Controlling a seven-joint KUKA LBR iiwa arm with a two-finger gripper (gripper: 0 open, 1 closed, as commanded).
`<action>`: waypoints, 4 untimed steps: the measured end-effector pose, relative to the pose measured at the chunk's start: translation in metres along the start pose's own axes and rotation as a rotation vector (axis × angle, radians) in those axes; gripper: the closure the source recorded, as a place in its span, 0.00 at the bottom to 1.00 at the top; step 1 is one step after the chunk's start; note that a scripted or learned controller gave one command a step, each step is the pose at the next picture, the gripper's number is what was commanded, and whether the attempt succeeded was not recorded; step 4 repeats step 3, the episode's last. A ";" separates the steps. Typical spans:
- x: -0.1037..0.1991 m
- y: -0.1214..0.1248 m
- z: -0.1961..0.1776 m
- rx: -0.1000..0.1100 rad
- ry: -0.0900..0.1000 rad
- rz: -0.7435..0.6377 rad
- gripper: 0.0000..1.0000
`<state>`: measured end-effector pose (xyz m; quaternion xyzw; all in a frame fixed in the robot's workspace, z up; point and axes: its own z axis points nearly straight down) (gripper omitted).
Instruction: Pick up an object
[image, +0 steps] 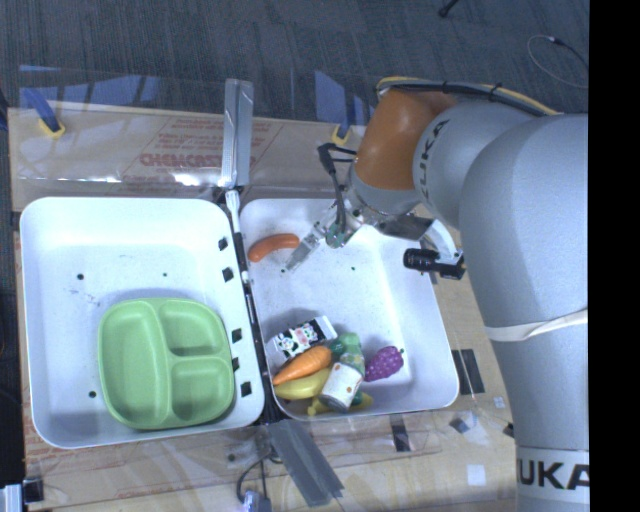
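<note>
The grey arm (520, 250) fills the 3 o'clock side above the worktop (130, 150). The left bin (60, 250) holds a green divided tray (165, 362). In the right bin (415, 320), the end effector (312, 245) hangs at 12 o'clock, just beside an orange sausage (273, 246); how far it is open cannot be told, and nothing shows in its grip. At 6 o'clock lie a cow-print carton (305, 337), carrot (302, 365), banana (305, 387), bottle (344, 377) and purple grapes (384, 362).
</note>
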<state>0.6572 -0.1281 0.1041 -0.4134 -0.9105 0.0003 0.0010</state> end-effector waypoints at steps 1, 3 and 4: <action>0.008 0.003 0.002 0.002 0.002 -0.131 0.00; 0.011 0.003 -0.011 -0.001 -0.002 -0.123 0.00; 0.011 0.003 -0.011 -0.001 -0.002 -0.123 0.00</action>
